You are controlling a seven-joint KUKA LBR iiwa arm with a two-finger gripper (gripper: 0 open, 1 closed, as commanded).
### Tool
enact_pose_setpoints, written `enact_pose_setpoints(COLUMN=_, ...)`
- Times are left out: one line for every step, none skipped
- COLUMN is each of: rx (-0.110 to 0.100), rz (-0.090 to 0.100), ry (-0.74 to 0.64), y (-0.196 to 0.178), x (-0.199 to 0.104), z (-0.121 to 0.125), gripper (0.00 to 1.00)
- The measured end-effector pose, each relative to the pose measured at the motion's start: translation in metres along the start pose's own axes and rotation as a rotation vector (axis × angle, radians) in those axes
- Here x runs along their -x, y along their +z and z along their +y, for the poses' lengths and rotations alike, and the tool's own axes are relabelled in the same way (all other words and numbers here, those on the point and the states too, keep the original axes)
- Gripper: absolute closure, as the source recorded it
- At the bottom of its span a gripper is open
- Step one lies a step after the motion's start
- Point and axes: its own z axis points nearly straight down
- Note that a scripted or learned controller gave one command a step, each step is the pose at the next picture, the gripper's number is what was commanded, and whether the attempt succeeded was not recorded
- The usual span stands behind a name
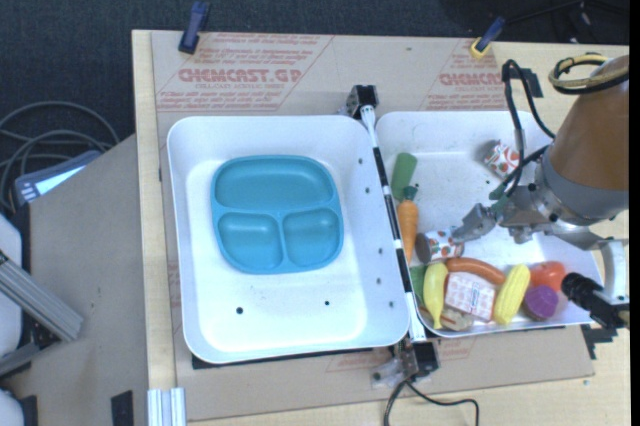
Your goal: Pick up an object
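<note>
A: Step in hand? Gripper placement?

B: The grey two-finger gripper [465, 230] is low in the right-hand shallow white bin [450, 129]. Its tip is just beside a small brown-and-white piece [436, 245], which is too small to identify. Nothing is visibly held. Whether it's released or clenched, I cannot tell; the tip is a grey blur.

A: Where are the task's things?

B: They're all in that bin, crowded along the near wall:
- yellow toy banana [434, 289]
- orange-red toy sausage [475, 267]
- pink-and-white packet [468, 295]
- yellow toy corn cob [514, 292]
- purple round piece [541, 302]
- red-orange round piece [549, 274]

An orange toy carrot [408, 219] and a green oblong piece [404, 174] lie along the divider. A small red-and-white crumpled item [499, 155] sits well apart at the back.

A: How to do it well?

B: My judgement is to go for something with free sides. The sausage is near the tip but touches the banana and packet, so the gripper could easily nudge neighbours. The carrot looks cleaner: straddle it across its narrow width, come straight down and close before lifting.

A: Anything hidden?

B: The grey arm with its orange band [590, 149] covers the bin's right corner. Cables cross the back wall.

A: Left side?

B: The left-hand white bin [190, 214] holds a blue three-compartment plastic plate [277, 212].
</note>
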Motion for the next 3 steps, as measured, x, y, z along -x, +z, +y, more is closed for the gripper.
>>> enact_pose_setpoints(rx=0.007, rz=0.000, ry=0.001, y=0.064, x=-0.012, z=0.032, gripper=0.00)
enact_pose_setpoints(rx=0.002, rz=-0.001, ry=0.000, y=0.102, x=-0.010, z=0.035, gripper=0.00)
enact_pose_setpoints(rx=0.005, rz=-0.001, ry=0.001, y=0.091, x=-0.010, z=0.036, gripper=1.00)
